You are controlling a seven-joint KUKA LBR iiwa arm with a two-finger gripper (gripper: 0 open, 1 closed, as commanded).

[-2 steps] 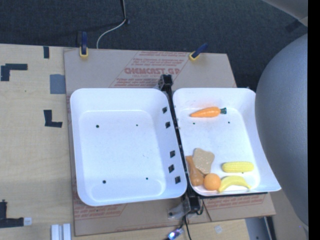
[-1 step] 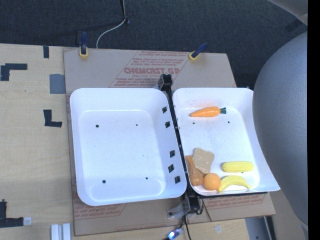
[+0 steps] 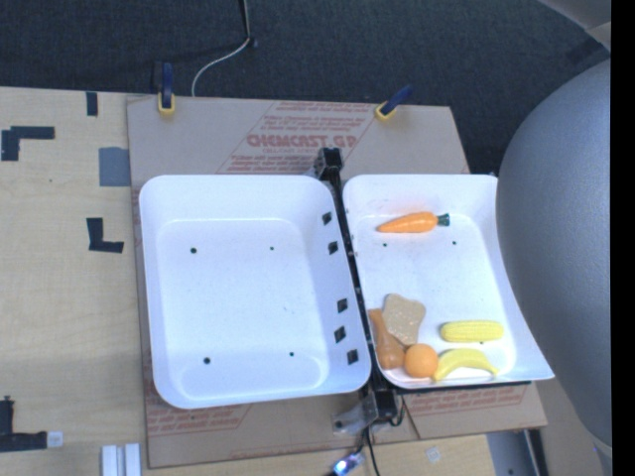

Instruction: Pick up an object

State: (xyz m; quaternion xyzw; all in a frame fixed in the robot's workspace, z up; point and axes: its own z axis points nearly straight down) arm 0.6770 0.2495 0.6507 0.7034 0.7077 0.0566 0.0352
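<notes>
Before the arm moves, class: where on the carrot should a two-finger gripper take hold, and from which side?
Grip the carrot across its thick orange middle, coming straight down from above. It lies flat and alone in the far part of the right bin, long axis running left to right, so fingers probably close best from its near and far sides.

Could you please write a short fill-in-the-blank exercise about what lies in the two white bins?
1. All the toy foods lie in the ____ bin as the camera sees it.
2. The carrot lies alone near that bin's ____ wall.
3. The orange ball touches the ____ of the banana.
4. The corn cob lies just ____ the banana in the picture.

Missing words: right; far; left end; above
</notes>
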